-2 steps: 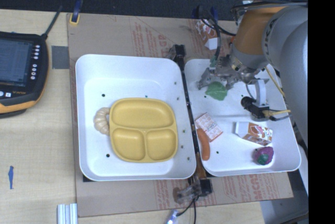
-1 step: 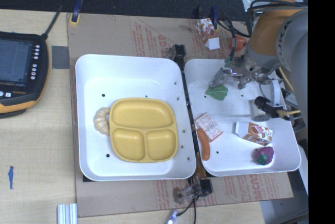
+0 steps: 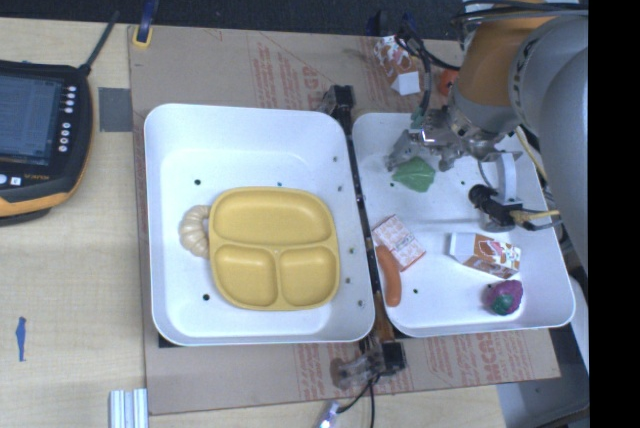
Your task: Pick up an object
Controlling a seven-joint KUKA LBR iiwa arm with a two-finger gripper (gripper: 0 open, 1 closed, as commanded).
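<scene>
Over the back of the right white plastic bin (image 3: 560, 316), the grey metal gripper (image 3: 425, 151) hangs low, right above a small green squashy-looking lump (image 3: 414, 176). The green lump sits just under the gripper's tip and seems to touch it, but I cannot tell if the gripper has it or how wide it is set, because the arm hides that part. The lump looks soft and light, like a toy leaf or bit of foam, so it should squash a little and be easy to lift if it is pinched across its middle. Near it, toward the front of the same bin, lie a small flat card packet with red print (image 3: 399, 241), a long thin orange sausage-shaped toy (image 3: 389, 276), a little printed cardboard box (image 3: 485, 254) and a round purple bumpy toy fruit (image 3: 504, 296). The packet is flat and may be hard to grab. The purple fruit is round and could roll away. Next door, the left white plastic bin (image 3: 175, 131) holds a smooth yellow plastic tray with three parts (image 3: 272, 246) and a pale ridged shell-like toy (image 3: 194, 230) touching the tray's left edge.
</scene>
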